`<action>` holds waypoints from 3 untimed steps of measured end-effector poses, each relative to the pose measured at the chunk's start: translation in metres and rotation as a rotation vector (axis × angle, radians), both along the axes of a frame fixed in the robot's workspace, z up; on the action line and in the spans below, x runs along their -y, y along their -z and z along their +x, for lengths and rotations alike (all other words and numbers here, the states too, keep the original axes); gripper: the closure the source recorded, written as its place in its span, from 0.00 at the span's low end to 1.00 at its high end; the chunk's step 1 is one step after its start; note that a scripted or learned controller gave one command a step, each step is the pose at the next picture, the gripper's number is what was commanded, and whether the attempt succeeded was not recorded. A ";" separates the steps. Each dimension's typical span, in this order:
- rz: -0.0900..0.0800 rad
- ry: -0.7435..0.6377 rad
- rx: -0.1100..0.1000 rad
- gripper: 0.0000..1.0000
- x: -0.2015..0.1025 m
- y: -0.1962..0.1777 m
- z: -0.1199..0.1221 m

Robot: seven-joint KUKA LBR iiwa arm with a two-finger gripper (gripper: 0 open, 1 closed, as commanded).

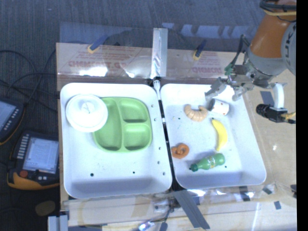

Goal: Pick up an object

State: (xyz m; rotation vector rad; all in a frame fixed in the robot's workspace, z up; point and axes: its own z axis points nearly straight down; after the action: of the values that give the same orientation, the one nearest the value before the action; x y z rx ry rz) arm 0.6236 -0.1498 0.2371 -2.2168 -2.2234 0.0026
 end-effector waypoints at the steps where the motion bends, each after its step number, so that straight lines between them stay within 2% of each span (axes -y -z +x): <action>1: 0.000 -0.010 0.002 0.00 0.033 0.142 -0.027; 2: -0.002 -0.081 0.000 0.00 0.046 0.136 -0.023; 3: 0.017 0.047 0.008 0.00 0.059 0.145 -0.013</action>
State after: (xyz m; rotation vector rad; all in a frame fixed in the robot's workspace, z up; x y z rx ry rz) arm 0.6105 -0.2089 0.0922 -2.2643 -2.1658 -0.0248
